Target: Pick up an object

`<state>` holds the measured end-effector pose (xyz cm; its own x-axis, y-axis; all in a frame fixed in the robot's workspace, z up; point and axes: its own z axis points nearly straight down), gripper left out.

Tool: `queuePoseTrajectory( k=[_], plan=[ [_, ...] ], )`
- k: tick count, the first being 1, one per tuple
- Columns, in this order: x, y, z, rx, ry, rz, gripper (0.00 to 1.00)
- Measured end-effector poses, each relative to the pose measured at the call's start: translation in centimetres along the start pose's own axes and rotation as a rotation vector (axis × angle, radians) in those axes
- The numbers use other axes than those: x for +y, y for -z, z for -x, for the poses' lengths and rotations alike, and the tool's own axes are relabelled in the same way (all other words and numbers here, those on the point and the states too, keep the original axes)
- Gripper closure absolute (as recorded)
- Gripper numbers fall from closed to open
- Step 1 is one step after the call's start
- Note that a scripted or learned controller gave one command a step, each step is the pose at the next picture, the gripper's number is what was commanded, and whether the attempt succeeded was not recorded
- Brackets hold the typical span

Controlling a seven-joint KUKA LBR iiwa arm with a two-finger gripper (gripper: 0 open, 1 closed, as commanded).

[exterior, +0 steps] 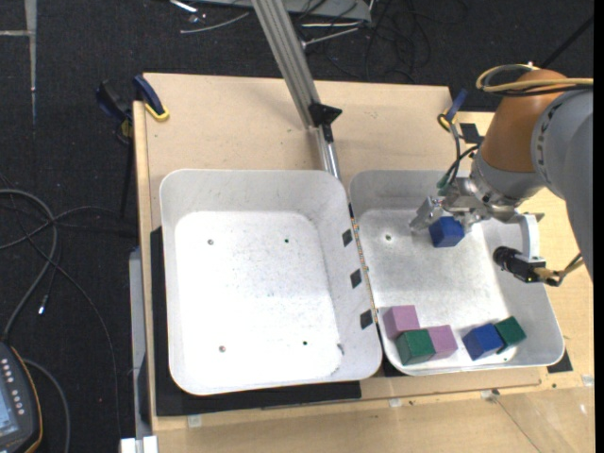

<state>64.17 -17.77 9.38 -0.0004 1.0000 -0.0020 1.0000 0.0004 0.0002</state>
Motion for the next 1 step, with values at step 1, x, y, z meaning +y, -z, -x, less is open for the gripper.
queuePoseTrajectory(
  k=[1],
  plan=[
    [0.11, 1.20, 0.01, 0.000, -0.001, 0.004, 1.00]
  ],
)
